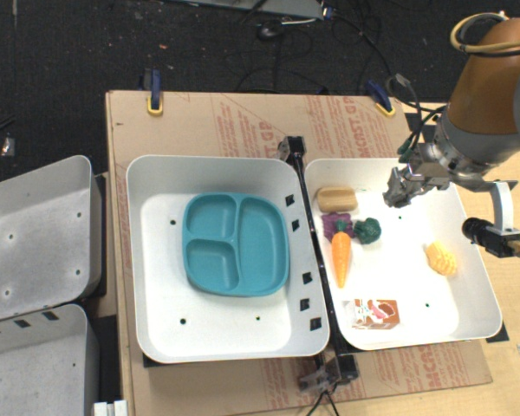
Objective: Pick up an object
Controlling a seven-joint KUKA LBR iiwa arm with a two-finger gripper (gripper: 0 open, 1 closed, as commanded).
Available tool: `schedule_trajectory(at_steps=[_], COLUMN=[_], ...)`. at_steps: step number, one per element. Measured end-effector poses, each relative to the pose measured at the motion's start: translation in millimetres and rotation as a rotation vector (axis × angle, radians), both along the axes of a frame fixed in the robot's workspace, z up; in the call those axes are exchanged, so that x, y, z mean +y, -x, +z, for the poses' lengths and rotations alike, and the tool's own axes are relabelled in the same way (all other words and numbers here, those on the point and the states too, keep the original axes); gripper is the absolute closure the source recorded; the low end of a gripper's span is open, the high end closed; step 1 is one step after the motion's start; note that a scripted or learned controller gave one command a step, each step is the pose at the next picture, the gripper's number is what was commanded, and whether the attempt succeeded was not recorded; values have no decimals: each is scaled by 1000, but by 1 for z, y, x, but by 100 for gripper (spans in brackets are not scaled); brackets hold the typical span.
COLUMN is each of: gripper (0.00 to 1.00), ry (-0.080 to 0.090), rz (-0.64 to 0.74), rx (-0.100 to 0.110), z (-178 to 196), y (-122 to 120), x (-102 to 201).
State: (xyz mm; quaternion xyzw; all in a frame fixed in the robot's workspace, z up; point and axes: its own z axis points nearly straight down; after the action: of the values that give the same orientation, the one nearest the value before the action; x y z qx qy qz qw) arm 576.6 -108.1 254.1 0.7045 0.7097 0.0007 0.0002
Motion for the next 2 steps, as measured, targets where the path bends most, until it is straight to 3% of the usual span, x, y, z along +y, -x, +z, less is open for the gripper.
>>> schedule_trajectory(at_steps=[2], gripper=[100], ry=[-1], rz=[2], rx=[1], z=[-9], y=[-4], x=[110])
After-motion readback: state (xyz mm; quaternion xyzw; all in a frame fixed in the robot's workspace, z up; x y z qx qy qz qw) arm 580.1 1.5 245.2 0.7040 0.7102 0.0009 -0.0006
